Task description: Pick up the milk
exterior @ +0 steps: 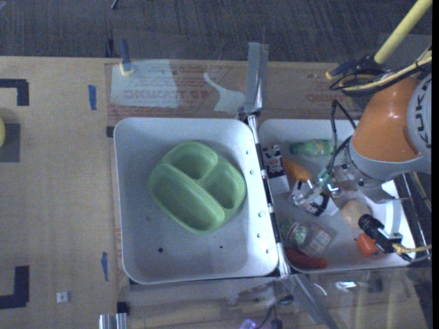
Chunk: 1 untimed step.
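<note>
Left bin (130,204): green divided plate (197,185) sits mid-bin, tilted diagonally. Right bin (274,139) is the landmark for the rest. Arm (387,132) comes over its right side, orange band above the bin's upper right corner. Gripper (312,196) hangs over bin centre; jaw state: cannot tell, too cluttered. Milk (274,160), small carton with dark print, stands against the bin's left wall near the upper left corner, apart from the gripper. Green bottle (312,147) lies along the top wall. Orange item (297,170) just right of the milk. Red pepper-like piece (307,259) at the bottom wall.
</note>
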### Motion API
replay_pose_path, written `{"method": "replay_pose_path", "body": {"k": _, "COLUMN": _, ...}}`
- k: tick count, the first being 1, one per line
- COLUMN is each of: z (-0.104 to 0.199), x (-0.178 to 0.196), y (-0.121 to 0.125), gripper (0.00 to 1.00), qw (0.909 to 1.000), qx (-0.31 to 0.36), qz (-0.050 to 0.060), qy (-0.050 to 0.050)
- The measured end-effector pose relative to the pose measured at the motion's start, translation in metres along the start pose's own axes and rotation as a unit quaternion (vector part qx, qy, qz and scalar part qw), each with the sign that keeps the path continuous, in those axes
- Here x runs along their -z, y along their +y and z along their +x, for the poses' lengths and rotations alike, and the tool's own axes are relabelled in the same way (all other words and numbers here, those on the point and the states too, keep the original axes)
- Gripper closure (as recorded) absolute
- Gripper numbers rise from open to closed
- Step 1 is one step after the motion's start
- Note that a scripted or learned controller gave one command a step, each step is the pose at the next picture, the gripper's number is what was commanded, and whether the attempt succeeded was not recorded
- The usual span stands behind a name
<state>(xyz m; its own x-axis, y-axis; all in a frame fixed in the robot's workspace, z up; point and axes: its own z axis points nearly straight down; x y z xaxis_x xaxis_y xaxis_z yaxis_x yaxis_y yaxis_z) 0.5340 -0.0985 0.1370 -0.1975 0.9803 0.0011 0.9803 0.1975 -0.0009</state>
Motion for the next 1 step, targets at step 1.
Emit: {"method": "replay_pose_path", "body": {"k": 1, "z": -0.0007, "x": 0.0102, "y": 0.0007, "gripper": 1.0, "qw": 1.0, "qx": -0.001, "qz": -0.002, "qy": -0.001}}
